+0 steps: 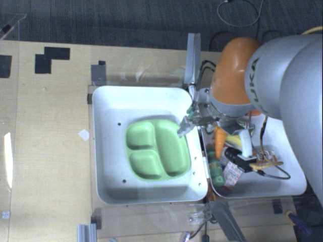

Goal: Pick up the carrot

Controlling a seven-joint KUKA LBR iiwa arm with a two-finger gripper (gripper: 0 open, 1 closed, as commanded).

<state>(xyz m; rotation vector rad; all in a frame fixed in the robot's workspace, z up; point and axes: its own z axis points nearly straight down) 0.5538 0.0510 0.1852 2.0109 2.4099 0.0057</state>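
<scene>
You are looking at a pick that is not yet done. The carrot (220,141) is lying in the right bin (294,181), close to that bin's left wall. Its length is running away from you, and its upper end is slipping out of sight under the wrist. It is sitting among clutter: a small green thing (216,171) is lying just below it and a printed packet (232,174) is lying near that.

The arm (282,74) is reaching in from the right and is covering much of the right bin. The gripper (184,126) is not hanging over the carrot. It is showing on the other side of the wall between the bins, over the right edge of the left bin (107,135), just beside the green divided plate (151,150).

You cannot tell how far open the gripper is, because it is showing small and blurred against the white of the bin. Nothing orange is showing at its tip, so you are probably looking at an empty gripper, with the carrot resting where it lies.

Judging by this, almost the whole task is left. The gripper is needing to cross to the right bin, line up over the carrot, come down, close on it and lift. The wall and the clutter beside the carrot are leaving little room for that.
</scene>
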